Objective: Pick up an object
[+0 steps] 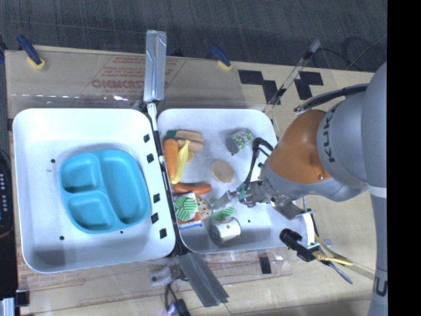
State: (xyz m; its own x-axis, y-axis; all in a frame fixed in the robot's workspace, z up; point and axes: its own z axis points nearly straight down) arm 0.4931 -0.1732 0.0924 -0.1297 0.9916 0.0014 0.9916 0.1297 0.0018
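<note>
My gripper [235, 196] is low over the right bin [256, 120], near its middle. Just left of it lies a small green-and-white item [223, 213], close below the gripper tip; I cannot tell whether they touch. Around it lie a round tan disc [223, 170], a silver can [225, 230] on its side, a green-and-white carton [187, 209], an orange sausage [193, 189], a carrot [171, 158], a yellow banana [183, 155], a bread roll [189, 137] and a green-patterned cup [241, 139].
The left bin [39, 130] holds a blue divided tray [105, 189]. A divider wall [158, 170] separates the two bins. The arm's orange band [299, 153] hangs over the right bin's right edge.
</note>
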